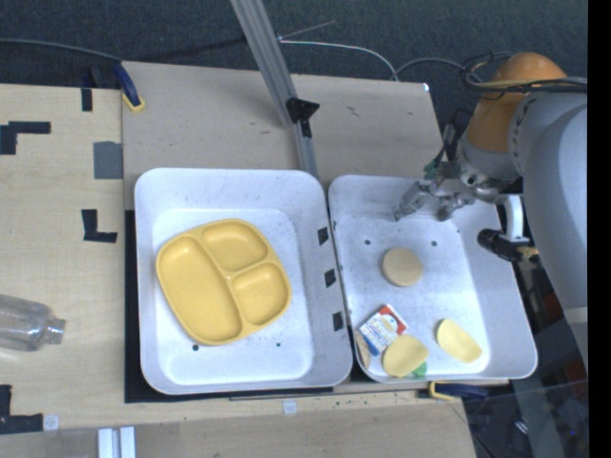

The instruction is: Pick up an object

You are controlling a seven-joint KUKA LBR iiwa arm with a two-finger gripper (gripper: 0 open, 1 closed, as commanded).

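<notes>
Pale tan and round, the biscuit-like disc (pixel 403 266) lies flat near the middle of the right bin (pixel 496 351), well apart from the bin's walls and the likeliest thing to pick. It looks light, stiff and low, probably smooth on top, so a hold across its width from above, with the jaws straddling its rim, seems the best choice. Along the bin's near edge lie two yellow chip-like pieces (pixel 459 341) and a small red-and-white packet (pixel 381 328); these look thin, and the packet looks crushable and crowded against the wall, so harder to grip. The gripper (pixel 431 198) hangs over the bin's far edge, apart from the disc; whether its jaws stand wide or narrow I cannot tell. The left bin (pixel 153 198) holds a yellow divided plate (pixel 222 280).
</notes>
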